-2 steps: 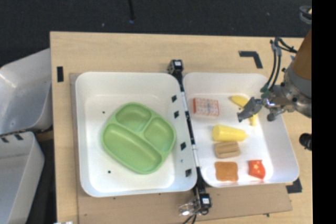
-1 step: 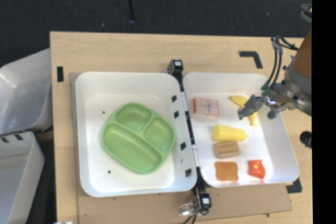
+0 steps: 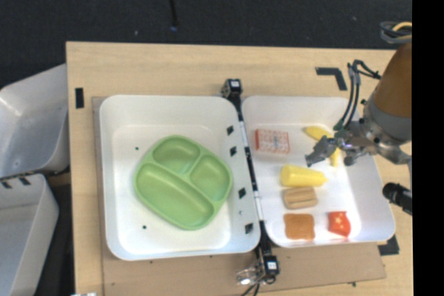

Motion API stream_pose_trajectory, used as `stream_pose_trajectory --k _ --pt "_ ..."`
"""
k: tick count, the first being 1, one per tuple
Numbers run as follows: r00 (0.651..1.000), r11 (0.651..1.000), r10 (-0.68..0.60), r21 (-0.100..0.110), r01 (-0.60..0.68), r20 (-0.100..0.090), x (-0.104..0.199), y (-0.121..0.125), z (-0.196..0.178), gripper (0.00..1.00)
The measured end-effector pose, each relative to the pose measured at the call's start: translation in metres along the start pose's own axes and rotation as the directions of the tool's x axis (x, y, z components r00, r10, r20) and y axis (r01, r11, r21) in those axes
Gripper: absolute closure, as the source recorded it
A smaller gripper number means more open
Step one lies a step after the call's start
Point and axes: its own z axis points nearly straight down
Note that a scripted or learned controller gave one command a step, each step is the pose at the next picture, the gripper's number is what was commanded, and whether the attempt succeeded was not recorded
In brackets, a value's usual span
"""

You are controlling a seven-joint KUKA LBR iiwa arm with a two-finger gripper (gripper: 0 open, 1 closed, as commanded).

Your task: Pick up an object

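My gripper (image 3: 337,151) hangs over the upper right part of the right bin (image 3: 368,218), with the grey arm and its orange band coming in from the right. It stands open, the fingers (image 3: 318,151) spread apart. A small yellow piece (image 3: 335,158) shows in the gap between them, not clamped. A yellow banana-like toy (image 3: 316,132) lies just up and left of the gripper. A larger yellow toy (image 3: 302,177) lies below and to its left.
The right bin also holds a red-and-white packet (image 3: 272,141), a tan bun (image 3: 300,198), an orange toast slice (image 3: 299,226) and a small red item (image 3: 338,222). A green divided plate (image 3: 182,181) lies in the left bin (image 3: 118,149).
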Motion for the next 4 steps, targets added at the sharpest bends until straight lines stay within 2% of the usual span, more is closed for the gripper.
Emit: stream_pose_trajectory --k 1,2,3,4 --pt "1.000 1.000 0.002 0.000 -0.002 0.000 -0.005 0.009 0.053 0.00" --pt "1.000 1.000 0.003 -0.012 -0.003 0.008 -0.005 0.010 0.111 0.00" --pt "1.000 1.000 0.009 -0.026 -0.009 0.008 -0.006 0.014 0.094 1.00" --pt "1.000 1.000 -0.003 -0.010 0.003 0.002 -0.010 0.026 0.038 1.00"
